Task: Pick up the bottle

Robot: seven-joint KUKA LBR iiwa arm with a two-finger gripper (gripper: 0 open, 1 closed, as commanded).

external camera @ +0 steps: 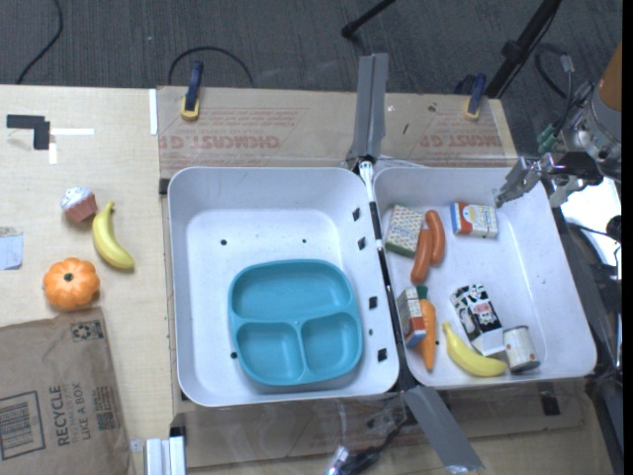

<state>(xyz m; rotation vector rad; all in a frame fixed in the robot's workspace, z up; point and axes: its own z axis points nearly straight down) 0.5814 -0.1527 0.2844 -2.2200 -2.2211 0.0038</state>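
The gripper hovers over the right bin's far right corner, fingers spread and holding nothing. The bottle lies near the banana.

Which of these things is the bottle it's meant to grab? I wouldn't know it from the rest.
Look in the right bin, toward its near end. The bottle lies there between a carrot on one side and a small can on the other, with a banana just below it. It alone is white with black cow-like patches.
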